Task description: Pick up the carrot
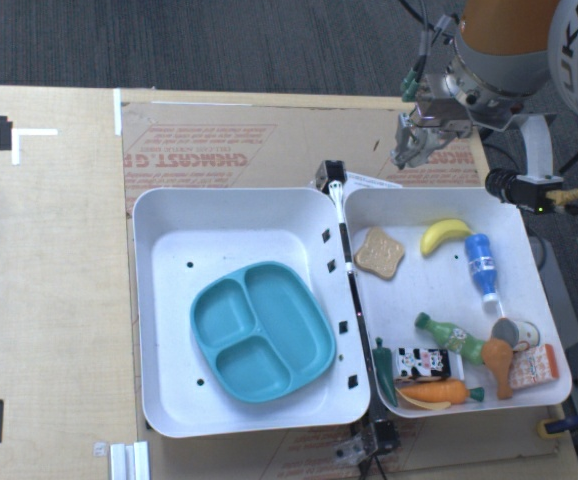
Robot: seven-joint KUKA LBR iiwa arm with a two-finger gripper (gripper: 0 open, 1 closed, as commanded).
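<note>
We see the grey arm with its orange band cut off by the top right corner of the picture, and its dark end effector (411, 148) is small and cluttered with cables, so we cannot tell its state. It hangs over the brown cardboard sheet (259, 148) just beyond the far rim of the right shallow white plastic bin (529, 230), with nothing visible in it.

The left shallow white plastic bin (159, 268), touching the right bin along a clipped seam, holds a teal three-compartment plastic plate (261, 330).

In the right bin we find a tan toast slice (379, 253) near the far left corner, a yellow banana (444, 235) beside it, and a clear bottle with a blue label (482, 268) toward the right wall. Along the near wall lie a green bottle (454, 335), a black-and-white carton (424, 363), a dark green vegetable (383, 368) and an orange-red carton (534, 365), partly overlapping and hard to separate.

The orange carrot (434, 394) lies flat against the right bin's near wall, just under the black-and-white carton, well apart from the end effector at the opposite side of that bin.
</note>
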